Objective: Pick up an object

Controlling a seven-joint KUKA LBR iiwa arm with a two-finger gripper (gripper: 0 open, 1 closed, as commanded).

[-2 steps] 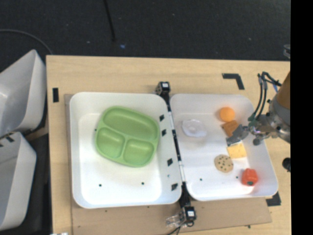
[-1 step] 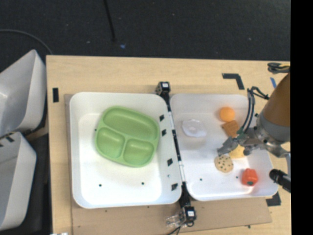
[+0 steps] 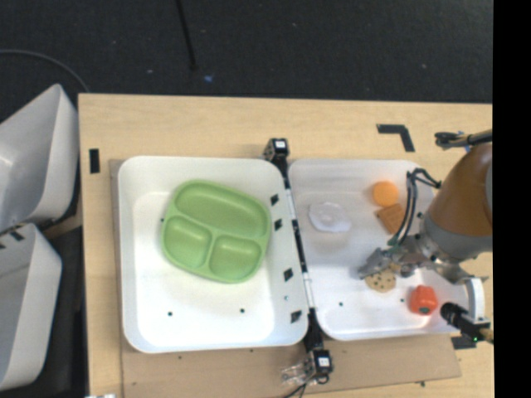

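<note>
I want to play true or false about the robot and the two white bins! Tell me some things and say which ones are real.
1. The green plate lies in the left bin. True.
2. The green plate has three compartments. True.
3. The orange ball sits on the green plate. False: it lies in the right bin, near the far edge.
4. The gripper hangs over the left bin. False: it is low over the right bin, right by the speckled cookie.
5. A small red and orange toy lies in the right bin, nearer to the front than the cookie. True.
6. The speckled cookie lies on the bench outside both bins. False: it is inside the right bin.
</note>
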